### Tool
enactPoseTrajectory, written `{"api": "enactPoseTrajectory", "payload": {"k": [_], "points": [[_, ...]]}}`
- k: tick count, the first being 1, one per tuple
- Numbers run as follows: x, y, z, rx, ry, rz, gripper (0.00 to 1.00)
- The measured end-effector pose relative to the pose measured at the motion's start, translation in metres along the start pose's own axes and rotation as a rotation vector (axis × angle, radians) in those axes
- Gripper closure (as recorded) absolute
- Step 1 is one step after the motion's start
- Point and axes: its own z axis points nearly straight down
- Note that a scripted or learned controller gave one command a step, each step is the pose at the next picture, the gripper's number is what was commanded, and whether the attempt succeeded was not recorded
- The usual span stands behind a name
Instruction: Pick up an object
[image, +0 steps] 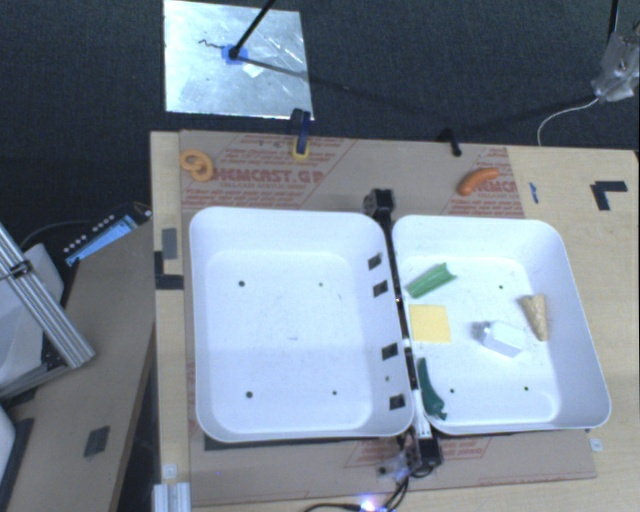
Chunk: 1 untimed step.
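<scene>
- White right-hand bin (570, 300) holds the candidates. The grey-and-white block (497, 337) lies mid-floor, between the yellow square (430, 323) and the tan cone (536, 315), touching neither.
- Best bet, to my eye: come straight down over the block, straddle its short side and lift cleanly.
- It looks small, chunky and pale against the pale floor, raised enough to pinch, unlike the flat square.
- Gripper (618, 68), seemingly the blurred pale shape at the upper right, hangs well apart from the bin. Open or closed, I cannot tell.
</scene>
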Motion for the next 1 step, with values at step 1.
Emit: {"api": "enactPoseTrajectory", "payload": {"k": [1], "points": [[-0.0772,-0.0185,-0.0003,0.000,-0.001,0.001,1.00]]}}
